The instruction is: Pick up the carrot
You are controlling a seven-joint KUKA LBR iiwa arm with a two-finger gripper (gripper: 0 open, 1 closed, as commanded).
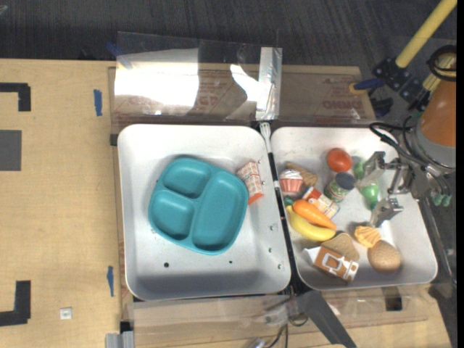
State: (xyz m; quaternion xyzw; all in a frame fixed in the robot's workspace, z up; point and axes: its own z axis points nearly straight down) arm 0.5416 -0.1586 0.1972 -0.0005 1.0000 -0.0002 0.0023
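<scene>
The carrot (310, 211) lies against the banana (312, 228), well apart from the open, empty pincer (382, 183) at its 3 o'clock. A low grasp risks catching both.

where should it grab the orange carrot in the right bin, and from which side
Grip the orange toy carrot across its thick middle, coming straight down from above. It lies flat and slanted on the yellow banana, with a small can close by, so side approaches look crowded.
</scene>
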